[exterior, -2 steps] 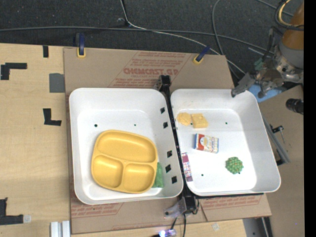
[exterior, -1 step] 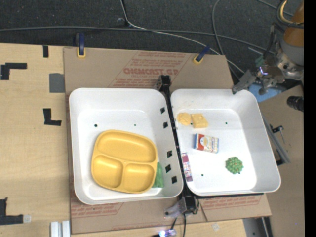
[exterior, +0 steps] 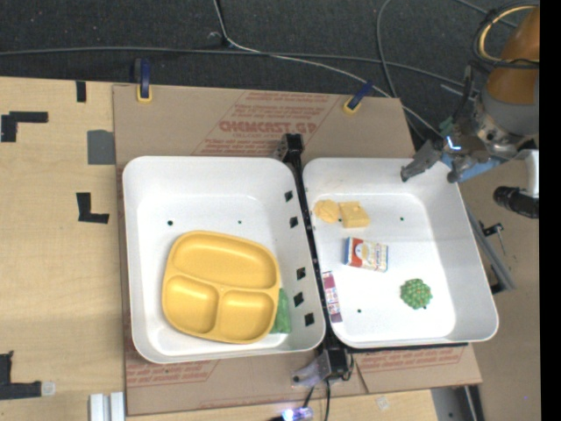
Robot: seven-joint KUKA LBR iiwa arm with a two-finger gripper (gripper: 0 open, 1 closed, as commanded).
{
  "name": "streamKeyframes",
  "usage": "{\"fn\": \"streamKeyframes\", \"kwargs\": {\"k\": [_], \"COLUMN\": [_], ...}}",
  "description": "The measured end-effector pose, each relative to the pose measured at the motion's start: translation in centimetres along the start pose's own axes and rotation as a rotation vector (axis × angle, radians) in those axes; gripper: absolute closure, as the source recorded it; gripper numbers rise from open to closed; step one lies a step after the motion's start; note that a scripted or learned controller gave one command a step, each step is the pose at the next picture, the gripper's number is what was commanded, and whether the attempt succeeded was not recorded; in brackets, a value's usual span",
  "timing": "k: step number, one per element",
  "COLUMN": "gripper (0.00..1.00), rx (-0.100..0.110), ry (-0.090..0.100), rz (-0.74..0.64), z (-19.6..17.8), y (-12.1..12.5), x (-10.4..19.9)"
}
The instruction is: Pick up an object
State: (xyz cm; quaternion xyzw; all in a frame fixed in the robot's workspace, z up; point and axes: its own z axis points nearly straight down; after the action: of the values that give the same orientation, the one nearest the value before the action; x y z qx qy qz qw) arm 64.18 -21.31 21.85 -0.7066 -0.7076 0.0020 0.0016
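Green item point(exterior: 280, 314) half-hidden behind yellow tray point(exterior: 220, 286)

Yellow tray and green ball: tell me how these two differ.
The yellow tray lies in the left bin; the green ball sits in the right bin. The tray is far larger, flat with three compartments; the ball is small, round and bumpy. The tray is yellow, the ball green. Both rest untouched.

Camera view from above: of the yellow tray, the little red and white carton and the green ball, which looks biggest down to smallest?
1. Yellow divided tray, by far the largest.
2. Red and white carton.
3. Green bumpy ball, slightly smaller than the carton, though close.
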Motion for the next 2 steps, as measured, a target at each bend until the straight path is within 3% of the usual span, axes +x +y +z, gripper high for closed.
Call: {"fn": "streamKeyframes", "kwargs": {"k": [2], "gripper": [0.00], "rx": [0.000], "ry": [0.000], "rz": [0.000], "z": [10.7], "y": [-1.0], "x": [-0.5]}}
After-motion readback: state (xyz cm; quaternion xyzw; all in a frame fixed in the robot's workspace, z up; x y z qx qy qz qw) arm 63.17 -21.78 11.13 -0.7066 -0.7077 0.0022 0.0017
